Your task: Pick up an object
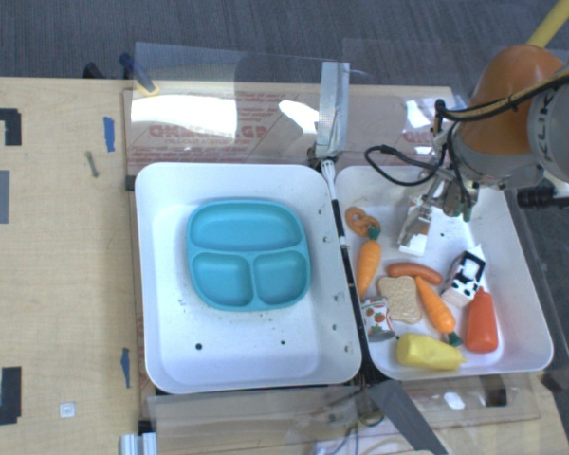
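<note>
Pale wooden worktop (47, 282) across the frame, two shallow white bins side by side. Left bin (161, 349): a turquoise three-compartment plastic tray (248, 254) at centre. Right bin (526, 330): toy food clustered low, including an orange plastic carrot (367, 265) and a yellow plastic pepper (428, 352). Metal gripper (415, 230) hanging over the right bin's upper middle, just above the toys, nothing visibly clamped; jaws apart or together, cannot tell.

the gripper (415, 230) hangs over the right bin (526, 282), just above the sausage (414, 272). below the sausage lies bread (401, 299), carrots (367, 265) either side, a yellow pepper (429, 352) lowest. left bin (161, 254) holds a blue tray (247, 254).
</note>
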